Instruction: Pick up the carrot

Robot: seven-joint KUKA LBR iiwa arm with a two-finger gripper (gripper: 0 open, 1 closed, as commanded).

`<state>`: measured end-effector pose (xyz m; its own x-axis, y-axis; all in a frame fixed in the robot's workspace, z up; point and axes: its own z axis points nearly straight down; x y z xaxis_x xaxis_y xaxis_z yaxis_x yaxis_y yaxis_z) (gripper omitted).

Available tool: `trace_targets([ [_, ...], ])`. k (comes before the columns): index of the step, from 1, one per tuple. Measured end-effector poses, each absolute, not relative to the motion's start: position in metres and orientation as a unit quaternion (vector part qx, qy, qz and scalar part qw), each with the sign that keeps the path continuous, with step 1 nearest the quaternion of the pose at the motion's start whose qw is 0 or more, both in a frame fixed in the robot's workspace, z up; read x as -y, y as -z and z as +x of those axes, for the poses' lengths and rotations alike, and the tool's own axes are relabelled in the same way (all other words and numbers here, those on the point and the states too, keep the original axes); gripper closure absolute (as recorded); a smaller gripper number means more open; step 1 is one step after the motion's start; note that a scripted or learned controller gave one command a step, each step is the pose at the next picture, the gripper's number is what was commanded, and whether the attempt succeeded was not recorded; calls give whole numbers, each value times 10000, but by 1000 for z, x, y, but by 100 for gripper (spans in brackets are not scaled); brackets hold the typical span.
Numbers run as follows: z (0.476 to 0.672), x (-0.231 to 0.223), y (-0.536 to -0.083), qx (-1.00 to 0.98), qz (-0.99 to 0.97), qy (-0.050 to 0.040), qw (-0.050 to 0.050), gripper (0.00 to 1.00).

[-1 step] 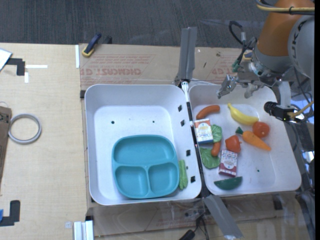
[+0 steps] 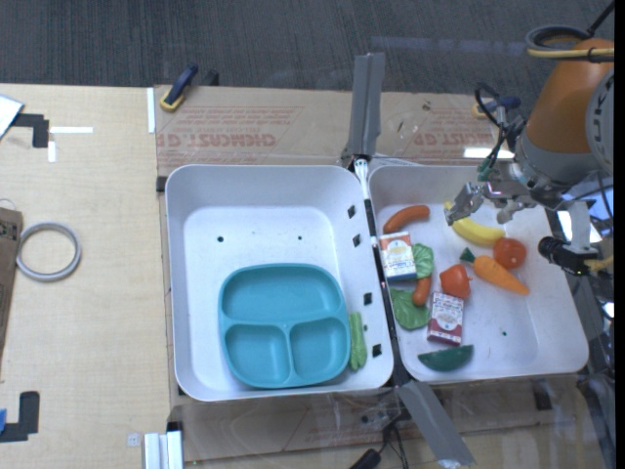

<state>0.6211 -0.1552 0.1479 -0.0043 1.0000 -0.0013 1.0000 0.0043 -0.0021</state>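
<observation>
Two white bins side by side: left bin point(image 2: 186, 262) holds a teal divided plate point(image 2: 283, 322); right bin point(image 2: 547, 350) holds the carrot point(image 2: 500, 275), lying beside a tomato point(image 2: 509, 252) and below a banana point(image 2: 477, 231). Gripper point(image 2: 469, 201) hangs over the banana's upper end, well above the carrot; how its tips are set cannot be told.

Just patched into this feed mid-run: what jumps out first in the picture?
The teal divided tray dominates the left bin. The right bin is crowded with toy food: the carrot near its right side, a tomato and a banana beside it. The gripper hovers over the banana at that bin's upper right.
</observation>
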Motion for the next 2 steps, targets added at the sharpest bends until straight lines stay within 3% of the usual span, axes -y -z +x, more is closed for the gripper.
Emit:
trace_targets([
  [1,601,140,-91,6483,-7614,-11,15,0],
  [2,632,185,-92,6238,-7816,-7,-3,0],
])
